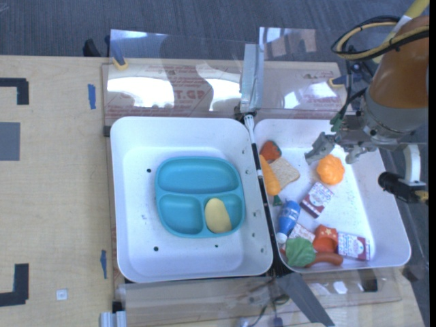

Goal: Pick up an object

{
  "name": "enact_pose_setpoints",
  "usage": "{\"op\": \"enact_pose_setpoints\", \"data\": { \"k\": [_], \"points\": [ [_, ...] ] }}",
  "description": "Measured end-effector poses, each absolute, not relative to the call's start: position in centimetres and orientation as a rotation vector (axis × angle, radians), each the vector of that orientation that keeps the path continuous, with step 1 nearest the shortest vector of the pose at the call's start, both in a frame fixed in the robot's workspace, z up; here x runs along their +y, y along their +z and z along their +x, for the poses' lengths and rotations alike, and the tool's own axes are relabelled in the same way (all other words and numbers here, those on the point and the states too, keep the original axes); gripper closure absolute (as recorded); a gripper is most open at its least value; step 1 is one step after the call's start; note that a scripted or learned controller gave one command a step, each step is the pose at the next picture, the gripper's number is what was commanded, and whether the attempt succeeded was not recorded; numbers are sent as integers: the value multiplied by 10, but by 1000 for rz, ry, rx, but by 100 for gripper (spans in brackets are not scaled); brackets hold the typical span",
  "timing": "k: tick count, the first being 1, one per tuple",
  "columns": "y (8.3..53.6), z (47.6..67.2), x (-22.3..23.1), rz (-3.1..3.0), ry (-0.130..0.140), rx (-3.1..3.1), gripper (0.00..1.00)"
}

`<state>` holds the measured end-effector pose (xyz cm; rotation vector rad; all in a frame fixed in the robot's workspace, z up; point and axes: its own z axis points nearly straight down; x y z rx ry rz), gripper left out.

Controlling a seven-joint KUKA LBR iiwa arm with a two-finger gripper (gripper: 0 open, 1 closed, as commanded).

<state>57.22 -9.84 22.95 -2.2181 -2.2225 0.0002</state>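
Observation:
My gripper hangs over the back of the right bin, its grey fingers spread open. An orange ball lies just below and in front of the fingertips, not clasped between them. Further left in that bin are a slice of toast, a red and orange piece and a yellow-orange wedge. Towards the front lie a small red-and-white carton, a blue bottle, a green toy and a red-and-white box.
The left bin holds a blue divided plate with a yellow oval piece in its front right compartment. A metal divider and clear panels stand behind the bins. Black cables loop above the wrist.

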Motion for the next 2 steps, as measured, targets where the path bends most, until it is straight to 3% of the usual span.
{"op": "enact_pose_setpoints", "data": {
  "k": [1, 2],
  "points": [
    [94, 581, -158, -2188, 13, -2240, 0],
    [88, 563, -122, -2067, -5, -2374, 0]
  ]
}}
